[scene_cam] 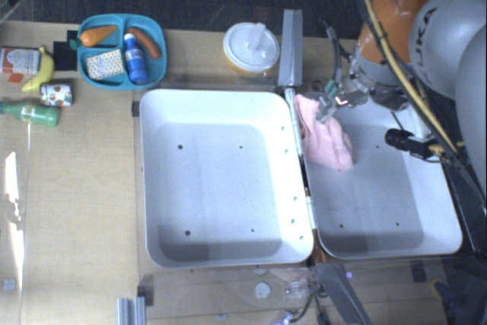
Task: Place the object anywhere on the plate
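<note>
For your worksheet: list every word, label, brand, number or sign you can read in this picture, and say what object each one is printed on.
"KUKA", partly seen, in dark letters on the grey arm.
The carton at the bench's left edge has print on it, too small to read.
The small can has a patterned label, too blurred to read.
The blue bottle in the teal tray has a white label, unreadable.

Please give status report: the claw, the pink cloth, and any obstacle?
Claw at pink cloth, upper left of right bin. Grip unconfirmed. Nothing blocking.
</note>
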Controlling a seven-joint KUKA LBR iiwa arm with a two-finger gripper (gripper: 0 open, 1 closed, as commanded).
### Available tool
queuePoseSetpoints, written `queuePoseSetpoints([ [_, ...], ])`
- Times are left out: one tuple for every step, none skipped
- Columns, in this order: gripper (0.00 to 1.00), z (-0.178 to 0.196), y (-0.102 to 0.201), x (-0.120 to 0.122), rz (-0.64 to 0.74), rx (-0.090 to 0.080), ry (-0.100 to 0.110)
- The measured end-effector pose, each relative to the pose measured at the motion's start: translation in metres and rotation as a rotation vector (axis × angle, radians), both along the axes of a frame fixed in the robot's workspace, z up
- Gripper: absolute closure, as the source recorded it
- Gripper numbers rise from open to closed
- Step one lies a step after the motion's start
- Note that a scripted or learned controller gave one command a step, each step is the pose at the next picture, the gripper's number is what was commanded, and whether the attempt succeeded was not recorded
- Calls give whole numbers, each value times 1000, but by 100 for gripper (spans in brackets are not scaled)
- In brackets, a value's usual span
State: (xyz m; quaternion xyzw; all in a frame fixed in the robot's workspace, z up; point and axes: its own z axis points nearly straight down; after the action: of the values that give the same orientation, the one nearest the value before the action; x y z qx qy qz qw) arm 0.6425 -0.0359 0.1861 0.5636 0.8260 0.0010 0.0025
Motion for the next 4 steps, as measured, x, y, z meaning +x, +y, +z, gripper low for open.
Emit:
queuePoseSetpoints([
  [100, 39, 2, 1, 7, 1, 1],
  [100, 47, 52, -5, 412, 0, 2],
  [100, 41, 105, -10, 813, -2, -1],
  [100, 49, 159, 3, 1198, -4, -5],
])
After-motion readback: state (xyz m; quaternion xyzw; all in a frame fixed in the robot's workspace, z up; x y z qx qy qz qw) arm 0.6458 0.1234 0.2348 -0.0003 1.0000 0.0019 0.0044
